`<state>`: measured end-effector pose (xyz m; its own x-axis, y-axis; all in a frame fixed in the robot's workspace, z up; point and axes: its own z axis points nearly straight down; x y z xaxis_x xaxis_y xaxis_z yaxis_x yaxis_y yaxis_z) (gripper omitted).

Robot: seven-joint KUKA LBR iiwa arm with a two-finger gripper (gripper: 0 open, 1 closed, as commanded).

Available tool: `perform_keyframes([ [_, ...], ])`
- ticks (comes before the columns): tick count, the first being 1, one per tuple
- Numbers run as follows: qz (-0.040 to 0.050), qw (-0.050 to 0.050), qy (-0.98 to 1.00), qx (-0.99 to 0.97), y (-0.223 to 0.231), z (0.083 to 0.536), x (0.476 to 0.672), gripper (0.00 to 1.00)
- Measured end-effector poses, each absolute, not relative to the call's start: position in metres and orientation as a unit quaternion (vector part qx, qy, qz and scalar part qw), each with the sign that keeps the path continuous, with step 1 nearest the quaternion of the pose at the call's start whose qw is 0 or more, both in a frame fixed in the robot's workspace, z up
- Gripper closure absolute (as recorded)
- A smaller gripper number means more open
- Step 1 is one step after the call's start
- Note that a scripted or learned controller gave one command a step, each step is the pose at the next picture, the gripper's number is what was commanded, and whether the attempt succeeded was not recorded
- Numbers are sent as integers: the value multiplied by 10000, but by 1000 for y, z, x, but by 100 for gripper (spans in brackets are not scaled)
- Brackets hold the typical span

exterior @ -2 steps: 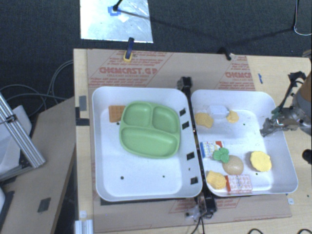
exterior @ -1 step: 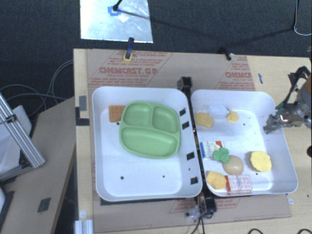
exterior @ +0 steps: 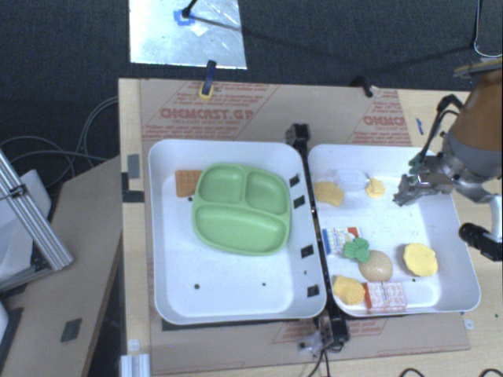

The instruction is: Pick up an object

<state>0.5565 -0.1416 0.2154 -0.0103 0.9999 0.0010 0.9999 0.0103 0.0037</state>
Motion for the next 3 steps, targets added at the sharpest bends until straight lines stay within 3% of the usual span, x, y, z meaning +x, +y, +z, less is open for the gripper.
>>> perform_keyframes([
  [1,22,7,7113,7029,-82,225,579,100],
  [3,10,8,7095,7047,-53,223,596,100],
])
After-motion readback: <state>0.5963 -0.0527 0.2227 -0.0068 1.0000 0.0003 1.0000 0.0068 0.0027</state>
